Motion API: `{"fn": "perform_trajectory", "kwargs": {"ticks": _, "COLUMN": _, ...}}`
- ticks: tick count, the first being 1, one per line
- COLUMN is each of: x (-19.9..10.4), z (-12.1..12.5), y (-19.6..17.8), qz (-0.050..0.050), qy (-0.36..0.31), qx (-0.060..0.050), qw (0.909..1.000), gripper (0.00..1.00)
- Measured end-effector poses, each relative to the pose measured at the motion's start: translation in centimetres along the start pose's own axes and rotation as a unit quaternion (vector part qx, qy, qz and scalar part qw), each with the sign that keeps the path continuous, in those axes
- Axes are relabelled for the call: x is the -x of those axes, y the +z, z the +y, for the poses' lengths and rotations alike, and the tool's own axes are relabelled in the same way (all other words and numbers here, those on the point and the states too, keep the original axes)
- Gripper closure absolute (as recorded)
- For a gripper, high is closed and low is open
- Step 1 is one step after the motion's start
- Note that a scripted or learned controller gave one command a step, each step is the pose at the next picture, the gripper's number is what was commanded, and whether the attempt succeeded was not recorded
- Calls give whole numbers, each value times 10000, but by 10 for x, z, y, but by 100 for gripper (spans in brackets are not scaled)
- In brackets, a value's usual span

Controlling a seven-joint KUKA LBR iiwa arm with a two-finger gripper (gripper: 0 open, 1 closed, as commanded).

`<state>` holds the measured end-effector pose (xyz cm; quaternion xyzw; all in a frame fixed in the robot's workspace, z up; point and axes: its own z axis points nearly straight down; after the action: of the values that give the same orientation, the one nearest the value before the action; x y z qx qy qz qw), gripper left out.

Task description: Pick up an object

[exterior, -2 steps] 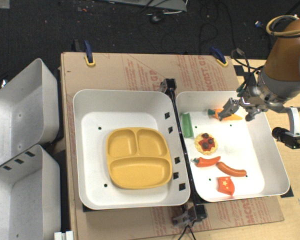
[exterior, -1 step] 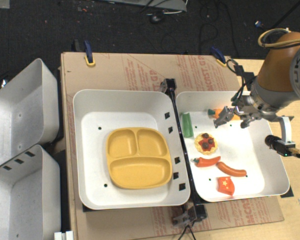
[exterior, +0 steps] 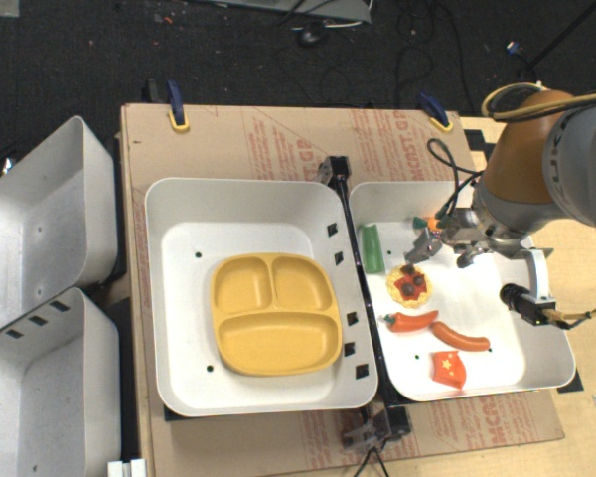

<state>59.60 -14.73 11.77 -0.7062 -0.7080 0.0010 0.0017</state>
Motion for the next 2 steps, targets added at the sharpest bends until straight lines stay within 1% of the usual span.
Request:
{"fn": "perform_trajectory", "kwargs": {"ticks": 1, "x": 0, "z": 0, "y": 26, "qz": -5, "qy": 13, "qx": 16, "qw": 10000, "gripper": 0}}
{"fn": "perform_trajectory", "kwargs": {"ticks": 2, "x": 0, "z": 1, "y": 15, "qz": -11, "qy": 16, "qx": 30, "qw": 10000, "gripper": 100}}
